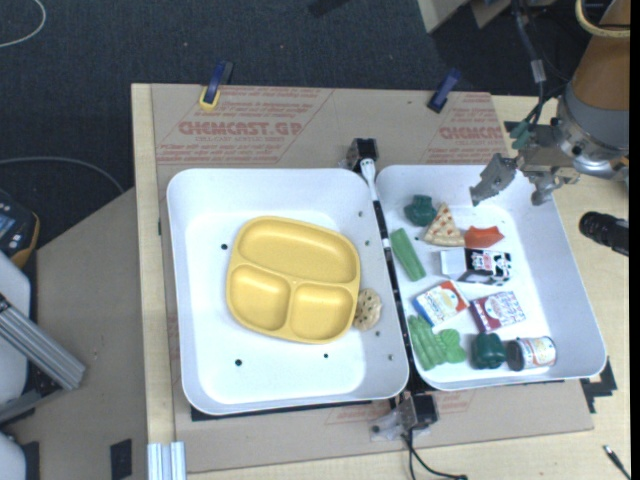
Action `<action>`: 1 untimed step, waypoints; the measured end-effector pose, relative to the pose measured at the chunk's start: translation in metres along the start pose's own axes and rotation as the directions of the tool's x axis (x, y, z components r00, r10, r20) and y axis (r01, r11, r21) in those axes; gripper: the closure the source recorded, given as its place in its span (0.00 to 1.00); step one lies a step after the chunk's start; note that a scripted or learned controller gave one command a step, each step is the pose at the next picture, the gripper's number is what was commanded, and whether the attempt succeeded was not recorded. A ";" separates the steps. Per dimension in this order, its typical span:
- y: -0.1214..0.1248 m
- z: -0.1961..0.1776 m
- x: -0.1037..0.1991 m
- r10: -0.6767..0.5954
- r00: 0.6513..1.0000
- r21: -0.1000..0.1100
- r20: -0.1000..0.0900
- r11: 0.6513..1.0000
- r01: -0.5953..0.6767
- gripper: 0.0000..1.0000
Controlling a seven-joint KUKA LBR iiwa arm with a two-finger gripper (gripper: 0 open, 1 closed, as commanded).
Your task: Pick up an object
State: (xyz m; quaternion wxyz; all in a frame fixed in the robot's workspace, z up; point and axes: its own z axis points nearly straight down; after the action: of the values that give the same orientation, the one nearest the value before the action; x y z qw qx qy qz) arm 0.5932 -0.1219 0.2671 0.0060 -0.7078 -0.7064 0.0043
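Hovering at the upper right of the frame, the jaws [517, 178] hang over the top edge of the right bin [560, 238], fingers spread apart with nothing between them. The grey arm [600, 108] with its orange band comes in from the right edge.

Below the jaws the small things crowd the right bin's left and middle. A dark green piece [420, 209] sits near the upper left corner, with a pizza slice [441, 227] just beside it, its tip pointing up the frame. A red piece [484, 235] lies right of the slice. A long green pod [406, 253] runs along the bin's left wall, its long axis up and down the frame, slightly tilted. A black-and-white carton [487, 263] lies mid-bin, long axis across the frame. Lower down lie a blue-and-white pack [439, 303], a dark red pack [498, 311], a bumpy green vegetable [436, 346], a dark green lump [488, 350] and a small can [534, 352] on its side, long axis across the frame.

The left bin [200, 368] holds a yellow divided plate [292, 278] with a cookie [367, 308] touching its lower right rim.

Both bins rest on a brown board [300, 118] atop the bench, held by clamps [213, 85] at the top edge. Dark carpet [150, 18] lies beyond. The right bin's right side stays bare, as does its upper strip near the jaws.
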 end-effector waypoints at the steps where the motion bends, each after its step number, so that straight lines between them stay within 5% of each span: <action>1: 0.002 -0.007 0.000 -0.002 1.000 -0.013 0.002 1.000 0.002 0.00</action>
State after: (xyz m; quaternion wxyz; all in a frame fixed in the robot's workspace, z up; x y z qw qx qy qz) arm 0.5952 -0.1218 0.2744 0.0007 -0.7071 -0.7071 0.0002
